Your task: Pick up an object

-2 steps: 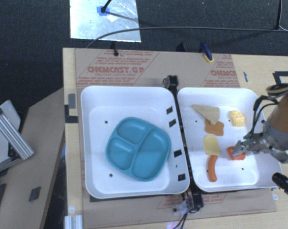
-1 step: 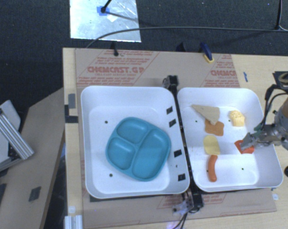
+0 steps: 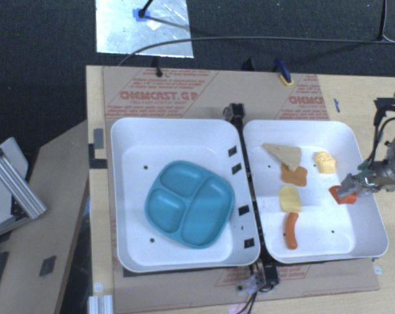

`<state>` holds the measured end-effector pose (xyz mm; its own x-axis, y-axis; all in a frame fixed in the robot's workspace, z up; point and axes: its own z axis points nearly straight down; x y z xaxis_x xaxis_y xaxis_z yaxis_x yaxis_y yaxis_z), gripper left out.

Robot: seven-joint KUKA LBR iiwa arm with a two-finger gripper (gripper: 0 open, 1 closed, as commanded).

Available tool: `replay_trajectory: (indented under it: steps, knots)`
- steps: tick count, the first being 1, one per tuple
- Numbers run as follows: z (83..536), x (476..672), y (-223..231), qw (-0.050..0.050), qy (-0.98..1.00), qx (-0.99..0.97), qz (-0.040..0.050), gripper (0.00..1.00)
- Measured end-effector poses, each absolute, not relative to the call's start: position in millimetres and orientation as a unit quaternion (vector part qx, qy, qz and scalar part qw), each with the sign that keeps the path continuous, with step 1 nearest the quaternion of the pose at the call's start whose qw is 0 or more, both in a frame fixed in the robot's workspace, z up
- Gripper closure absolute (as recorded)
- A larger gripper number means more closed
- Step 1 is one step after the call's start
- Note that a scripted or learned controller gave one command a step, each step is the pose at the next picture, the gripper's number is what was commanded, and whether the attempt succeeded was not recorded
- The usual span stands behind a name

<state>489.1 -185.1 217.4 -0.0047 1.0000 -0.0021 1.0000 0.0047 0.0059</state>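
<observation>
Sausage [image 3: 290,230] nearest, light, firm; grab mid-length. Gripper [image 3: 352,188] at right bin [image 3: 374,241] pinches a red piece [image 3: 344,195].

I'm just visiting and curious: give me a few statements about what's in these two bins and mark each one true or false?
1. A blue divided plate lies in the left bin. True.
2. The orange sausage lies in the left bin too. False: it lies in the right bin, near its front.
3. The gripper is at the right bin's right side, by a small red piece. True.
4. The plate holds food. False: its compartments are bare.
5. A tan wedge lies toward the back of the right bin. True.
</observation>
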Motion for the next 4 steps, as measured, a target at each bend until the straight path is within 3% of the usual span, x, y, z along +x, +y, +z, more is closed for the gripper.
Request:
replay_trajectory:
  steps: [2,4]
  knots:
    - [225.0,513.5,-73.9,0.001,0.711,0.703,0.0018,1.0]
    - [223.1,521.1,31.1,-0.001,0.711,0.704,0.0008,1.0]
